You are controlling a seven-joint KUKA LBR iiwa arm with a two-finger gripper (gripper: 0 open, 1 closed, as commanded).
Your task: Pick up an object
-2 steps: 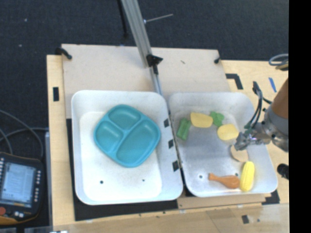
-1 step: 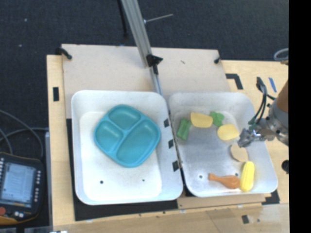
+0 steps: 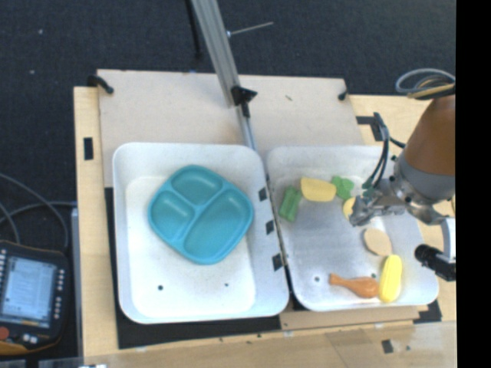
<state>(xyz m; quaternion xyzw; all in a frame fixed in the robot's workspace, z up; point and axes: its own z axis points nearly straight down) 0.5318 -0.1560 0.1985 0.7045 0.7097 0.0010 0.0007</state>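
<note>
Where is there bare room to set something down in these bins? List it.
Left bin: bare floor along its front, below the blue divided plate. Right bin: bare middle, between the green block and the orange piece. Crowded: its right side, around the gripper, the yellow pieces and the tan disc.

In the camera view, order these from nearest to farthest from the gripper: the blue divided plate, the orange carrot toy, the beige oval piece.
1. Beige oval piece, just below the gripper, right bin.
2. Orange carrot toy, near that bin's front edge.
3. Blue divided plate, left bin.
</note>
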